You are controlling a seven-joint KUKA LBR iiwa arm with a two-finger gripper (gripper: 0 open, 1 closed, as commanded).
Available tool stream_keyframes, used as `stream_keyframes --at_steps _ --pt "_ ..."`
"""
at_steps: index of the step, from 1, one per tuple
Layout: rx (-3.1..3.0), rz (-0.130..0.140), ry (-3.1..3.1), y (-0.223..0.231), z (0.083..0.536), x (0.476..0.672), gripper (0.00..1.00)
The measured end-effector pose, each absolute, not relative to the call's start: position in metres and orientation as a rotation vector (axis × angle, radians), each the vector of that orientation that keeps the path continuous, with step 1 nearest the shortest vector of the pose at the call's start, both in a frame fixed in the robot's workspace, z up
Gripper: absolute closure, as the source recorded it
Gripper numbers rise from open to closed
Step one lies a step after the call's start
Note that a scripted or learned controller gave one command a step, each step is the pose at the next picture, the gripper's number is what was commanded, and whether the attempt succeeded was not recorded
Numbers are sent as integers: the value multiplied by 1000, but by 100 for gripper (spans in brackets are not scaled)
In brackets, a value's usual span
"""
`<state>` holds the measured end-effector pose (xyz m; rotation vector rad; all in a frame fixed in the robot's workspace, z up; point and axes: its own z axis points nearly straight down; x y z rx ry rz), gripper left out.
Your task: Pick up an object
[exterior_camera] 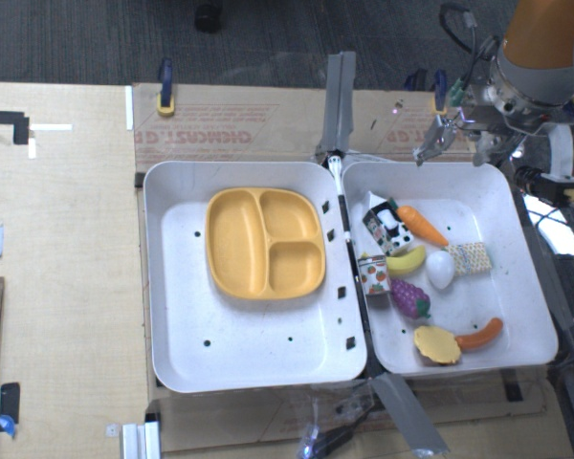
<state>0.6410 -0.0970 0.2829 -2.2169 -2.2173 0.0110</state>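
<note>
L bin [172, 285]: yellow 3-compartment plate [265, 243]. R bin [517, 256]: carrot [423, 225], banana [407, 259], white egg [441, 270], purple grapes [410, 298], cow-print carton [386, 226], sponge [470, 257], sausage [478, 334]. Arm [545, 27] poised above R bin's far rim; jaws [438, 137] state: can't tell. Cardboard print reversed, unreadable.

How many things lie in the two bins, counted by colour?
Yellow: 3: divided plate, banana, flat piece
Orange: 2: carrot, sausage
White: 1: egg
Purple: 1: grapes
Black and white: 1: carton
Mixed print: 2: small box, speckled block
Total: 10
</note>
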Motion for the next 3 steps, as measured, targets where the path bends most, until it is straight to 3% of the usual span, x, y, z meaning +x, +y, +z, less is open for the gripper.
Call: stream_keyframes --at_steps 1,2,3 --pt "-1925 0 -2485 -124 121 629 0" --pt "-1746 -29 -2653 -115 108 614 0" --pt "-1747 -22 -2648 -117 116 613 100"
